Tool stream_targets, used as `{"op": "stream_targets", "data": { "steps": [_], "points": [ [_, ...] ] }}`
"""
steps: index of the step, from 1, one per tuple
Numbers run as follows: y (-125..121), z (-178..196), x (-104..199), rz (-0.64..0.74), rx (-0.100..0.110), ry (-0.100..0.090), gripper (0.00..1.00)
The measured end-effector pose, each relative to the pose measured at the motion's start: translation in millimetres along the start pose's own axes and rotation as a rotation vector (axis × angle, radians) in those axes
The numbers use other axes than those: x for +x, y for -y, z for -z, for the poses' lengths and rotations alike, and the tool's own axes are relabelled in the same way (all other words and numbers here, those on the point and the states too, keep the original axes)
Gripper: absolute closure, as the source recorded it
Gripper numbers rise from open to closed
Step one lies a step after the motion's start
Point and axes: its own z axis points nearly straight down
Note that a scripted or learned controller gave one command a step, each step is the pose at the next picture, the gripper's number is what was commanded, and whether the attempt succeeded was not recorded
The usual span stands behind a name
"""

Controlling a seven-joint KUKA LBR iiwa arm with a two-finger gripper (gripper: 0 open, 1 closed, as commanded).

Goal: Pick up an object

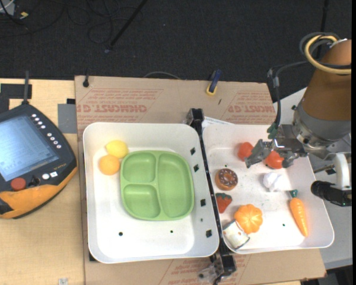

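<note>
A: Where is the end effector [272, 154] now?

B: It is low over the right bin [320, 233], in the upper part of it. A small red object [275, 159] sits directly under it, but I cannot tell if the fingers are apart or together – the dark metal parts cover that place.

A: Is there free room around it?

B: Not much to the left. A second red piece, like a tomato [244, 151], lies just beside the end effector on that side. Below it there is a white crumpled thing [272, 180], near but apart. The back rim of the bin is close above the end effector, with a bare white strip between.

A: And the other things in this bin?

B: A brown doughnut [226, 178] is near the divider between the bins. A strawberry [223, 202] lies below it, touching the left wall. An orange pumpkin [249, 217] is near the front rim, and a small white cup [237, 234] touches it at the front left corner. A carrot [298, 215] lies along the right side, well apart from the pumpkin – the floor between them is bare.

A: The left bin [101, 242]?

B: It holds a green divided plate [157, 184] in the middle. A yellow lemon [115, 148] and an orange fruit [109, 165] touch each other at its upper left. The front part of this bin is bare.

A: What is cut off?

B: The arm [329, 94] is cut by the right edge. On the tabletop [24, 242] at the left, a control pendant [25, 159] is cut by the left edge.
</note>
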Motion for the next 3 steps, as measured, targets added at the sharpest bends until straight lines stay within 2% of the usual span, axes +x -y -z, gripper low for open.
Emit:
{"op": "stream_targets", "data": {
  "steps": [1,3],
  "points": [
    [-2,6,0,0.002,-0.011,0.001,0.00],
    [-15,-114,-3,0.002,-0.008,0.000,0.00]
  ]
}}
